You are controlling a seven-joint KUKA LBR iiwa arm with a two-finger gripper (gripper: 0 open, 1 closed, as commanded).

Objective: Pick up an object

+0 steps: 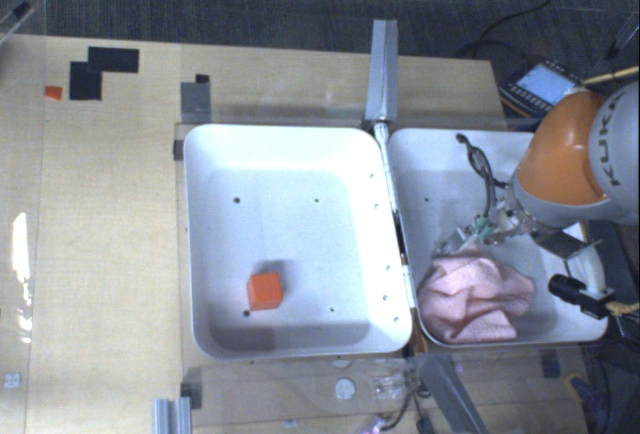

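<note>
A small orange block [265, 291] lies in the left bin [300, 162], near its front left. A crumpled pink cloth [473, 297] fills the front of the right bin [430, 172]. My gripper [487, 227] hangs low in the right bin, just above the cloth's back edge, below the orange band of the arm [560, 167]. Its tips sit close to the cloth, and I see nothing held between them.
A metal divider post [381, 72] stands at the back between the two bins. Black cables [480, 167] trail along the arm into the right bin. Black and orange markers [95, 72] sit on the wooden bench at the far left.
</note>
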